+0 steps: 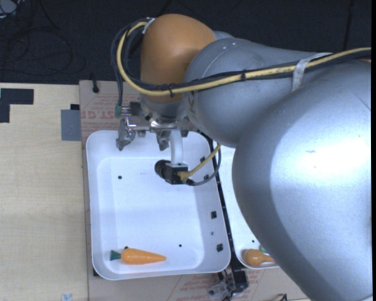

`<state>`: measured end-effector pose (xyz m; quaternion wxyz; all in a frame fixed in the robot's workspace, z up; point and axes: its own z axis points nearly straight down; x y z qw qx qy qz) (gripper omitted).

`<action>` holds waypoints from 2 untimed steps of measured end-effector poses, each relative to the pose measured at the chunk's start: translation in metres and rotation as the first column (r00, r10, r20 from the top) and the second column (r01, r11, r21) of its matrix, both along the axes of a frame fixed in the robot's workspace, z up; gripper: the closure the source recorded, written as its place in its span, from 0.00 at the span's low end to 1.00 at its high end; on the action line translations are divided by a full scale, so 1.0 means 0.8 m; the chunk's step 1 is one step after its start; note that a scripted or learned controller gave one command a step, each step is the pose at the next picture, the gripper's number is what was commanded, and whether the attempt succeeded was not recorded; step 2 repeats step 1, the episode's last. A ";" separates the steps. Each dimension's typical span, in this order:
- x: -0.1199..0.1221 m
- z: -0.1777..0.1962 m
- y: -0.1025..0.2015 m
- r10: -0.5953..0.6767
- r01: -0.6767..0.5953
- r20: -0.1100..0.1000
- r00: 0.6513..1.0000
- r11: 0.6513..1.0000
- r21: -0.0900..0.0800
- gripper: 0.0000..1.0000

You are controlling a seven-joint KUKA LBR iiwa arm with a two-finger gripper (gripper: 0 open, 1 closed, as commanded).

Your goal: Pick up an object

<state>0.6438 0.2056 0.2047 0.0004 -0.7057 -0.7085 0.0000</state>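
- While the hand (147, 144) is hanging over the far end of the left bin (103, 231), its two fingers are standing apart with nothing between them, so the pick is not yet done.
- On the left, the table (31, 187) is lying bare beside the bin and is playing no part in the step.
- The carrot (141, 256), orange with a green top, is lying on its side near the front wall of the left bin, well apart from the hand and pointing to the right.
- To grasp it well, the hand is probably needing to travel toward the bin's near edge, line its fingers across the carrot's thick middle rather than along its length, and come down straight.
- The risk, I judge, is crowding the front wall, so a finger could strike the rim or push the carrot aside.
- Further right, another orange object (255, 256) is peeking out in the right bin (241, 231) under the arm (301, 143), too hidden to identify.
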 end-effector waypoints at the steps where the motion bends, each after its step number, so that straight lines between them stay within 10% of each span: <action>1: 0.001 0.128 0.050 0.000 0.000 0.006 1.000 1.000 0.003 0.00; 2: 0.001 0.128 0.050 0.000 0.000 0.006 1.000 1.000 0.003 0.00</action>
